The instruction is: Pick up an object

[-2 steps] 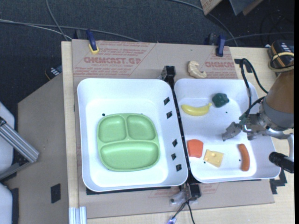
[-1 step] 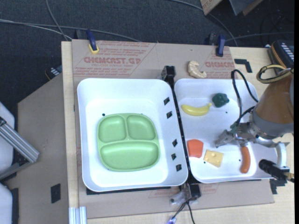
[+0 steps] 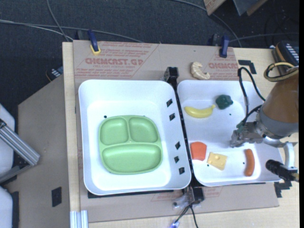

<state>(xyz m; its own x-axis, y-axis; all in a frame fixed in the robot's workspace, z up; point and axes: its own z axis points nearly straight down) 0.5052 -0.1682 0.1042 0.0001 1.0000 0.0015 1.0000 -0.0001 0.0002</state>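
The arm reaches in low over the right bin point(image 3: 223, 177), and its gripper point(image 3: 243, 137) hangs just above the bin floor; whether the fingers are spread or closed cannot be told from this slant, and nothing is seen held between them. This looks like the approach step of a pick, with no object lifted yet. The nearest candidates lie around the fingers: a toy sausage point(image 3: 249, 162) just below and beside them, a yellow cheese wedge point(image 3: 217, 161) a little further to the lower left, and an orange-red block point(image 3: 198, 150) beyond that. A toy banana point(image 3: 199, 111) and a dark green broccoli-like piece point(image 3: 223, 101) sit well above and to the left of the fingers, near the bin's far wall. The next move probably calls for settling on one item, most likely the sausage or the cheese, centring over it, descending, and closing squarely; the sausage lies close to the bin's near wall, which could crowd the grasp. Far to the left of the fingers, the left bin point(image 3: 90, 127) holds a green divided plate point(image 3: 130, 144). A small cream-coloured object point(image 3: 200, 70) rests on the bench point(image 3: 118, 61) outside the bins, and cables point(image 3: 61, 13) trail across dark carpet behind.
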